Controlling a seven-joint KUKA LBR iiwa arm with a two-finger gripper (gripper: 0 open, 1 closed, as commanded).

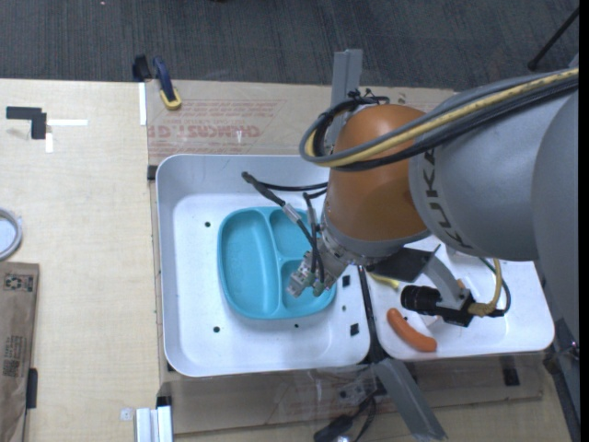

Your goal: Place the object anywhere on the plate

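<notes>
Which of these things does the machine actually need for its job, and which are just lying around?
For the job: blue plate, orange sausage-shaped object, tool.
Just lying about: blue-handled clamp, tape roll, brown paper packet.

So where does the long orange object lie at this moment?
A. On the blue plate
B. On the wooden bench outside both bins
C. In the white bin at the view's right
C: the orange object lies on the white floor of the bin at the view's right, apart from the blue plate, which sits in the other bin under the gripper.
</notes>
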